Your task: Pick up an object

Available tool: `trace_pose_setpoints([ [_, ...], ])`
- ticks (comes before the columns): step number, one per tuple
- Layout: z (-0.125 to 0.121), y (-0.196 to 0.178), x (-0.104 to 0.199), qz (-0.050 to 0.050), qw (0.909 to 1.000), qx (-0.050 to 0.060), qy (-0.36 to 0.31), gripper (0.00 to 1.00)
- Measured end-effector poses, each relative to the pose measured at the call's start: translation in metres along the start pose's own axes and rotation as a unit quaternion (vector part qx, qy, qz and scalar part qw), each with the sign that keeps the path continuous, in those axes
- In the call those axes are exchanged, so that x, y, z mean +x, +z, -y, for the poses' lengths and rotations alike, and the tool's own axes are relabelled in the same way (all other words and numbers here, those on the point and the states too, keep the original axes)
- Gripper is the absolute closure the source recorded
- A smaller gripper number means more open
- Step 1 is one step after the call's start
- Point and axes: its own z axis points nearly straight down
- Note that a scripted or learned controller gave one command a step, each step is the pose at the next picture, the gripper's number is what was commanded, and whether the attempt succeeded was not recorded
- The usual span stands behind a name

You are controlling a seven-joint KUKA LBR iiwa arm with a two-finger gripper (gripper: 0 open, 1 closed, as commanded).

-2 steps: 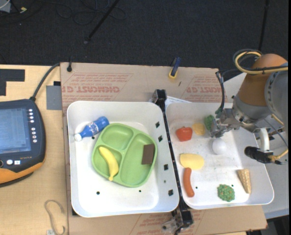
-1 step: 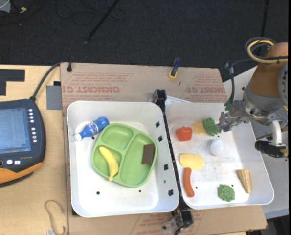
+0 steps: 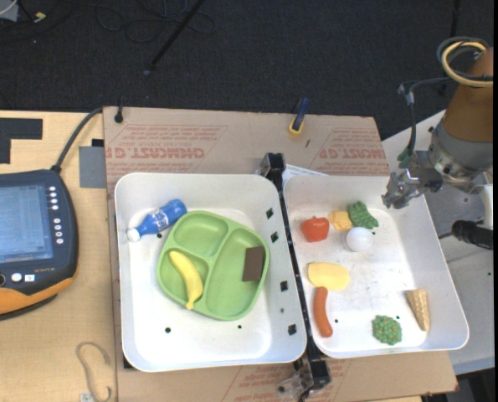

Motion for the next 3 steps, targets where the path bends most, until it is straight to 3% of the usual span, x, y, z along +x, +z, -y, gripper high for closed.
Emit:
trace_pose_setpoints([
  [1, 0.0, -0.026, -0.002, 0.0, 1.0, 0.001, 0.0, 1.0],
  [2, 0.027, -0.014, 0.045, -0.002, 1.0, 0.004, -0.001, 1.0],
  [3, 0.049, -0.03, 0.092, -0.002, 1.0, 0.004, -0.002, 1.0],
])
